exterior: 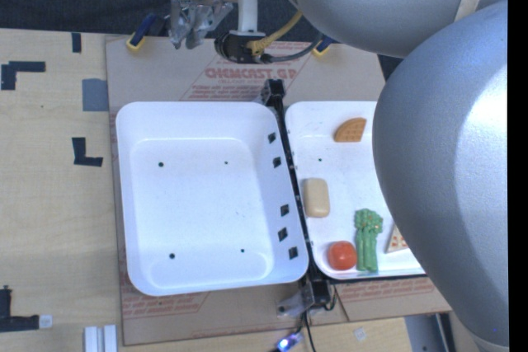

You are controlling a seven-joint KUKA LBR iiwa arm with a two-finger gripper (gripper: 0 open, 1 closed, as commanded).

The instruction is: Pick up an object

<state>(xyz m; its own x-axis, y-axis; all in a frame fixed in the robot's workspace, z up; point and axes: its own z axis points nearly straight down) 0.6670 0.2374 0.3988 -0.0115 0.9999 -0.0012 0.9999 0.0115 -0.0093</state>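
Gripper [191, 27] hangs up by the far edge of the bench, above the brown cardboard sheet [239, 82] and beyond the far rim of the left bin [198, 198]; can't tell whether it's wide or narrow, nothing seen in it. Arm [445, 119] comes in from the right as huge grey links: one fat rounded link covers most of the right side and hides the right part of the right bin [318, 124], another runs along the top w/ the wrist pointing toward the far-left, tool end tilted down toward the cardboard.

Biggest to smallest for the rest: left bin sits on the cardboard, its right rim touching the right bin's left rim along a black clip strip. Right bin holds the objects. Green broccoli-like piece [367, 239] lies near the near edge, lengthwise. Beige block [316, 198] sits close to the left rim, about mid-way. Orange wedge [351, 130] lies toward the far edge. Red tomato-like ball [341, 255] is at the near edge, just beside the green piece. Small pale slice w/ red spots [397, 241] peeks out from under the arm, near the near edge
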